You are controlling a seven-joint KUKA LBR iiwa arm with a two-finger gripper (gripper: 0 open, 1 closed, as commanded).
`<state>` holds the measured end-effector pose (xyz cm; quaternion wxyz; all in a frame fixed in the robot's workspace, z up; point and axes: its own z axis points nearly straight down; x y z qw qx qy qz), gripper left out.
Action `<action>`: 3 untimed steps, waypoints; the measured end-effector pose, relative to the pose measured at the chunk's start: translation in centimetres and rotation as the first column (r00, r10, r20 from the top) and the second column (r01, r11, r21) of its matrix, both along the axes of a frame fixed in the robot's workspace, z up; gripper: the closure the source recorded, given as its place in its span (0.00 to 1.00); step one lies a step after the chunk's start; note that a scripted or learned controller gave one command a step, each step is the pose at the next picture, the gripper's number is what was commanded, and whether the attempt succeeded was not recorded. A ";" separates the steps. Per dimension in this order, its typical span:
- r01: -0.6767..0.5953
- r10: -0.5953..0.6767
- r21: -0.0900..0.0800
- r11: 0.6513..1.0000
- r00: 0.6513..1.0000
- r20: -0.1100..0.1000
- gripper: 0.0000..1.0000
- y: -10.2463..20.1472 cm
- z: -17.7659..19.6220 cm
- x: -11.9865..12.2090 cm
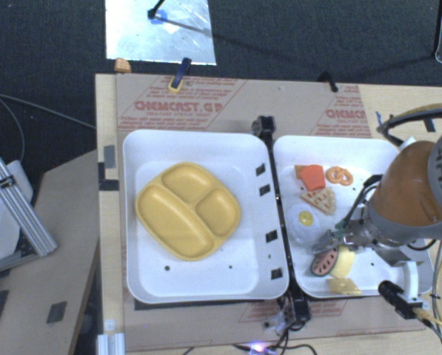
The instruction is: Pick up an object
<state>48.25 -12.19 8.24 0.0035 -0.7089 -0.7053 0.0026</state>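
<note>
Gripper (337,241) hung low inside right shallow white bin (369,150), finger state unclear, just above dark-red oval toy slice (323,262); pale-yellow wedge (344,258) beside it.

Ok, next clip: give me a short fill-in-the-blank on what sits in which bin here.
1. The yellow divided plate lies in the ____ bin as the camera sees it.
2. The pretzel lies just ____ of the orange block in the camera view.
3. The gripper is down in the right bin, the same bin as the ____ slice.

Missing words: left; right; watermelon
</note>
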 end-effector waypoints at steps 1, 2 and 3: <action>-0.014 0.014 -0.001 1.000 1.000 0.022 0.00 4.9 12.9 0.6; -0.005 0.005 -0.001 1.000 1.000 0.005 0.00 3.7 6.4 0.3; -0.011 0.011 -0.004 1.000 1.000 0.029 0.00 4.2 21.5 2.3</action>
